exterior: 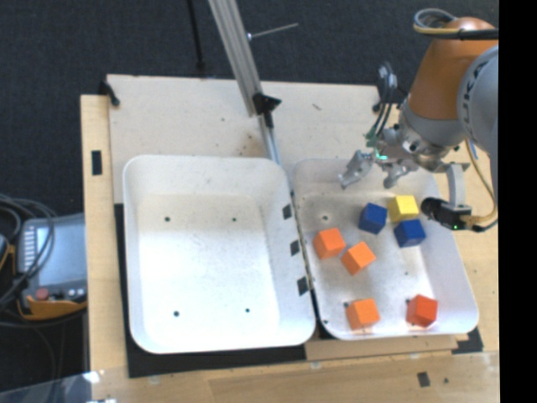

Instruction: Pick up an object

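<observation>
1. Two white bins: left bin [210, 254], right bin [445, 288], both faintly speckled.
2. Three orange cubes [330, 242], [359, 257], [363, 312].
3. One red-orange cube [422, 310].
4. Two blue cubes [373, 217], [409, 232].
5. One yellow cube [404, 206].
6. Grey arm [482, 91] with an orange band [440, 78].
7. Pale tan bench [185, 112].

A pale wooden worktop [193, 116] stands on dark grey carpet floor [84, 23]; a slanted aluminium rail [235, 44] crosses above it.

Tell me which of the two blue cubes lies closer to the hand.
The left blue cube, just left of the yellow cube, is closer to the hand. The other blue cube sits below the yellow one, farther away.
</observation>
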`<state>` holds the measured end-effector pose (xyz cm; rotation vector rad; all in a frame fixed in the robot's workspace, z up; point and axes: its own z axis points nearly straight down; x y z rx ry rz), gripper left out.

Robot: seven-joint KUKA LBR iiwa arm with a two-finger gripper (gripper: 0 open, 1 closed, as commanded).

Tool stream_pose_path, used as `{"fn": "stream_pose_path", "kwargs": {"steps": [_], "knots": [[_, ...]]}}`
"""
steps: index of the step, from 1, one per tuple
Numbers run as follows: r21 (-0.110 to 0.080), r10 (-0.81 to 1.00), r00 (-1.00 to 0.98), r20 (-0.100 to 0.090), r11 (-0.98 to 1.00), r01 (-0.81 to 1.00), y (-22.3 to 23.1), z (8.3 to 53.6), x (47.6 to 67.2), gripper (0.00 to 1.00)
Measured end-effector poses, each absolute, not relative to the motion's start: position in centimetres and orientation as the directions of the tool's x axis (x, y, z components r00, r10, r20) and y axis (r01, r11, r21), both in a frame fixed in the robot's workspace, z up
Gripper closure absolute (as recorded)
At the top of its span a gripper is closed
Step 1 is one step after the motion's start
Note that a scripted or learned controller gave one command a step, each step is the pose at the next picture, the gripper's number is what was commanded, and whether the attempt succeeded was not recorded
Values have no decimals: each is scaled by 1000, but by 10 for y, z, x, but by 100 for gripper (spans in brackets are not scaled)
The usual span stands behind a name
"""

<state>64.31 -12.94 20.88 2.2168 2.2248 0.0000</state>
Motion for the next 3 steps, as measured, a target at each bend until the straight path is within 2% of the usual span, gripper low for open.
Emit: {"fn": "stream_pose_path", "kwargs": {"steps": [2,3], "knots": [[-1,1000,-1,-3,1,1000,-127,97,644,0],[4,1000,1,-2,-1,1000,-128,111,645,100]]}}
